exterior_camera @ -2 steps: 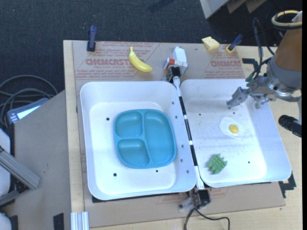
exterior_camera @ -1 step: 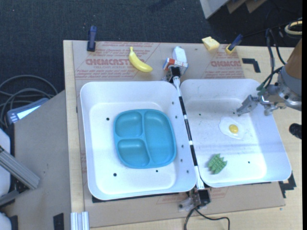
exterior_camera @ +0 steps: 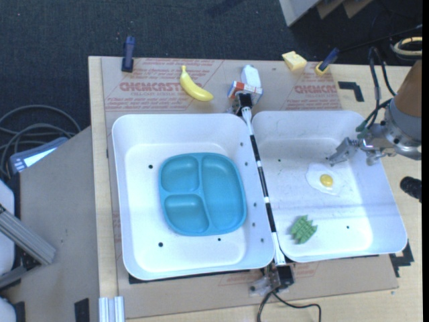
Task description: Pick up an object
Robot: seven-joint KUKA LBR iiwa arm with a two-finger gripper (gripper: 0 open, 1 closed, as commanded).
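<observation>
A toy fried egg (exterior_camera: 325, 180) lies in the right bin (exterior_camera: 375, 240), near its middle. A green leafy toy (exterior_camera: 303, 229) sits closer to that bin's front. My gripper (exterior_camera: 342, 150) hangs over the back right part of the right bin, just up and right of the egg. It is open, with nothing between its fingers. A blue divided plate (exterior_camera: 201, 193) lies in the middle of the left bin (exterior_camera: 134, 146).
Behind the bins on the bench lie a toy banana (exterior_camera: 194, 86), a small white and red box (exterior_camera: 247, 84), a yellow cheese wedge (exterior_camera: 293, 60) and a blue clip (exterior_camera: 127, 52). Cables hang at the right beside the arm (exterior_camera: 409, 113).
</observation>
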